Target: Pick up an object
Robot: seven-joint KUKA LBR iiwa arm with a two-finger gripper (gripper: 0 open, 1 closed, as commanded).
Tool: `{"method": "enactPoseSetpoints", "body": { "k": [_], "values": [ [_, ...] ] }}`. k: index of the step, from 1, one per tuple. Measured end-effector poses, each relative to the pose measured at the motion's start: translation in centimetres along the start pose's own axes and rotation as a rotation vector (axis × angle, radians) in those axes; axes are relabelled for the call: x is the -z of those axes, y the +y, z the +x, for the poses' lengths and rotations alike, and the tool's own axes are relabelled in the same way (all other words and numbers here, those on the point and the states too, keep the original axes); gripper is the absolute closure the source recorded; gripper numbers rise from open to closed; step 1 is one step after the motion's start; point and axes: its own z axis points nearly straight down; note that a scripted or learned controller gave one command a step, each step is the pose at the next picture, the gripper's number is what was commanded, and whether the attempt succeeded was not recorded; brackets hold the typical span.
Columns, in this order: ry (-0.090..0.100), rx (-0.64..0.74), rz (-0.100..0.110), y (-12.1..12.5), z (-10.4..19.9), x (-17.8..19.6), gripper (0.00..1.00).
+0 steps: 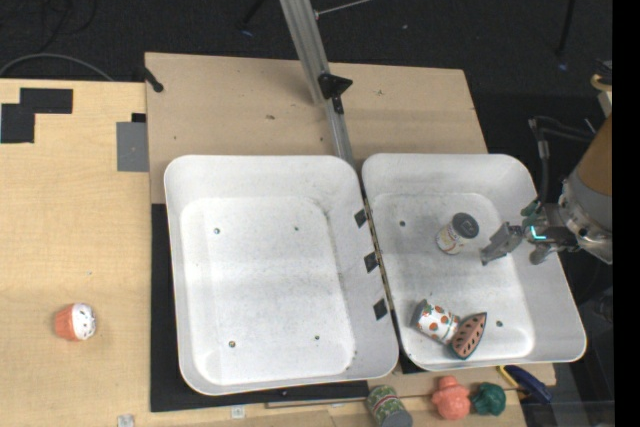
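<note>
In the right bin (520, 177) lie a small round cup-like object with a dark top (459, 233) and, near the front, a white toy with red spots (436, 320) touching a brown shell-shaped piece (468, 335). My gripper (520, 246) hangs over the right side of this bin, to the right of the round cup. Its two dark fingers (497, 248) are spread apart with nothing between them. The arm enters from the right edge.
The left bin (200, 177) sits alongside, split from the right one by a divider with black clips (370, 260). A metal rail (305, 30) slants up behind the bins. An orange-and-white ball (75, 322) rests on the wooden bench at left. Small toys (452, 398) lie by the front edge.
</note>
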Motion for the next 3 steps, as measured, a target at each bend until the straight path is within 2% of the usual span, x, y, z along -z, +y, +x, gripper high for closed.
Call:
{"method": "enactPoseSetpoints", "body": {
  "k": [1, 2, 3],
  "values": [
    [-0.002, -0.002, -0.004, 0.1, -0.1, 0.2, 0.00],
    [0.001, -0.001, 0.002, -0.2, 0.1, -6.2, 0.00],
    [-0.003, -0.002, -0.005, -0.2, 0.1, -10.1, 0.00]
  ]
}}
